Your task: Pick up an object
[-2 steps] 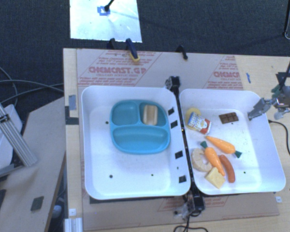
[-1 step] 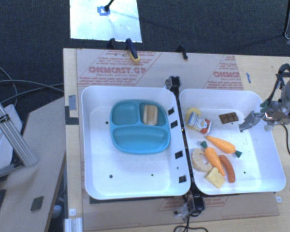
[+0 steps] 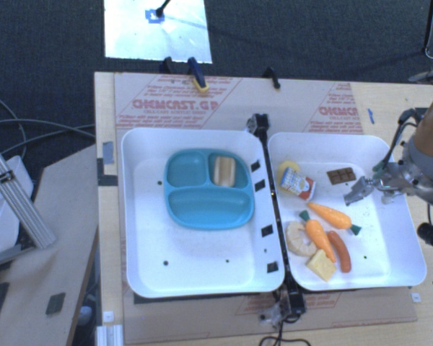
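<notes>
My gripper (image 3: 375, 192) hangs over the right side of the right bin (image 3: 400, 265), open, with only white bin floor showing between its fingers. A brown chocolate bar (image 3: 340, 176) lies just left of it and slightly farther back. Two orange carrots (image 3: 330, 215) (image 3: 320, 238) lie nearer the front, left of the gripper. Beside them are a red sausage (image 3: 339, 251), a yellow cheese wedge (image 3: 320, 265) and a beige round biscuit (image 3: 298, 238). A yellow, red and blue packet (image 3: 296, 181) sits by the bin's left wall.
The left bin (image 3: 148, 265) holds a teal divided plate (image 3: 202, 207) with a slice of bread (image 3: 224, 170) in its back right compartment. A black divider (image 3: 268, 200) runs between the bins. Clamps (image 3: 197, 78) stand at the board's back edge.
</notes>
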